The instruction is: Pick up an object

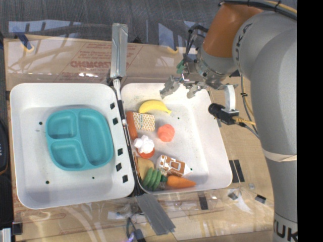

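While the grey arm [262, 69] with its orange band reaches in from the right, its end effector [179, 88] hangs over the far edge of the right bin [214, 150], fingers spread apart with nothing between them. Just beneath and nearer the camera, a yellow banana [154, 106] lies in that bin, close to the fingertips but apart from them. Along the bin's left side sit a tan checkered block [144, 121], an orange-red ball [166, 132], a small white and red item [145, 145], a printed box [171, 166] whose label is too small to read, a green vegetable [153, 179] and an orange carrot [180, 182]. The left bin [25, 150] holds a teal divided tray [79, 138]. Behind the bins, the surface carries a cardboard sheet [75, 59] with faint red printing too blurred to read. White letters "KU" show on the arm's base at lower right.
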Controlling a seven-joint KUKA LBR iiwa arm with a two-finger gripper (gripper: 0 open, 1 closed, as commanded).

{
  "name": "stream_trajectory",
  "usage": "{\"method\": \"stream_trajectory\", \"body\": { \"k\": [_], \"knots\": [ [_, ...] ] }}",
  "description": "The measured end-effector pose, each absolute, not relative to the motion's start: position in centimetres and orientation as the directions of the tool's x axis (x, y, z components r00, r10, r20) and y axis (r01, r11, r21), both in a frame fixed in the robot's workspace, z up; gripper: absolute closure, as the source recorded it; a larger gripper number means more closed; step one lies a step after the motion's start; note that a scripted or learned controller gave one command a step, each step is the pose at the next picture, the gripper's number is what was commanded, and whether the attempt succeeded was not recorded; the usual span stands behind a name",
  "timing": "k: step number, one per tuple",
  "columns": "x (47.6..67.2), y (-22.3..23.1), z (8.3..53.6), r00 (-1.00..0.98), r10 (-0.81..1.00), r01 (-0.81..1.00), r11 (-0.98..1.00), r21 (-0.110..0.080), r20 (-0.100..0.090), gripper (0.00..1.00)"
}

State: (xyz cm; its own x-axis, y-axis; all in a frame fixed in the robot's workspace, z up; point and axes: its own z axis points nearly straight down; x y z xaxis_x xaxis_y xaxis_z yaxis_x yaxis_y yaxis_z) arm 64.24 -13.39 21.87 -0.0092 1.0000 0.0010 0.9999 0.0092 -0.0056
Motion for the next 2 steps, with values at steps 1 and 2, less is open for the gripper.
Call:
{"method": "stream_trajectory", "body": {
  "k": [1,2],
  "knots": [
    [62.9,-11.6,9.7,-0.13,0.991,0.991,0.13,0.006,-0.002,0.0],
    [60.1,-13.5,9.8,-0.187,0.982,0.982,0.187,0.012,-0.001,0.0]
  ]
}}
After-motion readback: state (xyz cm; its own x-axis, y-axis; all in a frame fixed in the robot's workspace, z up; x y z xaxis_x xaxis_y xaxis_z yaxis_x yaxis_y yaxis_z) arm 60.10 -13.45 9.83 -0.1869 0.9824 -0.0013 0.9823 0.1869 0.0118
